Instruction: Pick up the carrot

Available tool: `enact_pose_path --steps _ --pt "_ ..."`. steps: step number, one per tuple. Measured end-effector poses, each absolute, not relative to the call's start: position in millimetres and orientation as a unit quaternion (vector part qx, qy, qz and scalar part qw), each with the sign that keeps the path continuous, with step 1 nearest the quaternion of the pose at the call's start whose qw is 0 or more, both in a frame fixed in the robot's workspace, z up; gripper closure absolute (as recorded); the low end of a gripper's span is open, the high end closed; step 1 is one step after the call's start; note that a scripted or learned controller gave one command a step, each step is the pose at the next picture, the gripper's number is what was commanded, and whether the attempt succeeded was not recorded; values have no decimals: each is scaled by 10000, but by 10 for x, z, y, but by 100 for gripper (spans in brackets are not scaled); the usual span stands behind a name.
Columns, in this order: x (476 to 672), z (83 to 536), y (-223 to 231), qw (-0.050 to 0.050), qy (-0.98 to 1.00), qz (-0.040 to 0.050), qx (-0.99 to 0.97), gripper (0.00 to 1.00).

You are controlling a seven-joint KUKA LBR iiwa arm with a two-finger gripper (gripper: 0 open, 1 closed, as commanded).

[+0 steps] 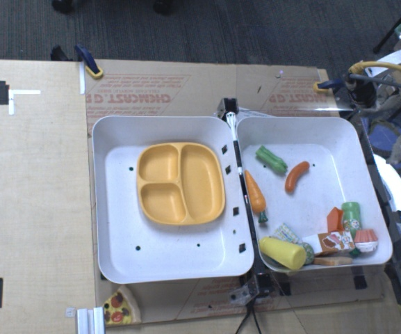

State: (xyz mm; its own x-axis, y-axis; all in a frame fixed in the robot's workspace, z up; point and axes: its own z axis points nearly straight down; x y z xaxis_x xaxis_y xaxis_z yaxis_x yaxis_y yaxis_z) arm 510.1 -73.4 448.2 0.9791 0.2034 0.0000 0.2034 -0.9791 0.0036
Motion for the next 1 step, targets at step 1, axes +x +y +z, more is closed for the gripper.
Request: enact_pose_path --steps 1 --pt "5433 4557 -745 18 1023 -9 9947 0"
